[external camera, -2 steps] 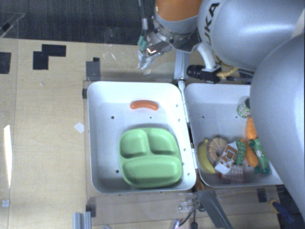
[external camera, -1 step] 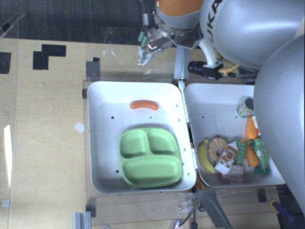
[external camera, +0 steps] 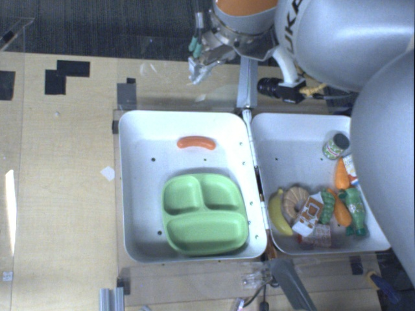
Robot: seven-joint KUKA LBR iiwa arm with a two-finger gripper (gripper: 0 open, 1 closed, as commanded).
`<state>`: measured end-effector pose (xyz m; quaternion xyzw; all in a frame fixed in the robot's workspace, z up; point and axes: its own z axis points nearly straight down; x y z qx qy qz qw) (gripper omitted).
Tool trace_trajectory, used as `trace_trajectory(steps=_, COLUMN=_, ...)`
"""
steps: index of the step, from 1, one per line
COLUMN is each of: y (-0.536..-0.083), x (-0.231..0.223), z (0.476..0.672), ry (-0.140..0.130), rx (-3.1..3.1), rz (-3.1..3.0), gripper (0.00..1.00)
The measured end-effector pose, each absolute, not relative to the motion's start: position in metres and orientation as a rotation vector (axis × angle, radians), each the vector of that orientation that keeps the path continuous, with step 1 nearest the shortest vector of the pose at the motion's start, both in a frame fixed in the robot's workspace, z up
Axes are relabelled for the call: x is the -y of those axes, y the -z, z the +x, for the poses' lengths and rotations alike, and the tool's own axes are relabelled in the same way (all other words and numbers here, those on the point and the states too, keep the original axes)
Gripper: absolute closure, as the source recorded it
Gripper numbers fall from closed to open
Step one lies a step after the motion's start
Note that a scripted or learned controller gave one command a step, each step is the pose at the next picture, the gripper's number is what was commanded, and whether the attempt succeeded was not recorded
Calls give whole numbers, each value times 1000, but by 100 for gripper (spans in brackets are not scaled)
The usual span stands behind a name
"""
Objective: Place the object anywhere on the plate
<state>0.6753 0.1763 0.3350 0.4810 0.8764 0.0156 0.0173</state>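
One orange sausage lies on the floor of the left bin, near its upper wall, just above the green plate and apart from it. Above it in the frame, past the bin's top edge, the gripper hangs over the bench with fingers parted, grasping nothing. Food items crowd the right bin.

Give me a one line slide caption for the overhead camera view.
Gripper poised above the left bin, where an orange sausage lies beside a green plate.
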Motion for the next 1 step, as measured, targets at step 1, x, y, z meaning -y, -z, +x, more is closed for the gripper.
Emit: trace_trajectory(steps=1, y=-349, x=-164, z=670, ry=-8, rx=-2907, rz=1172, gripper=100)
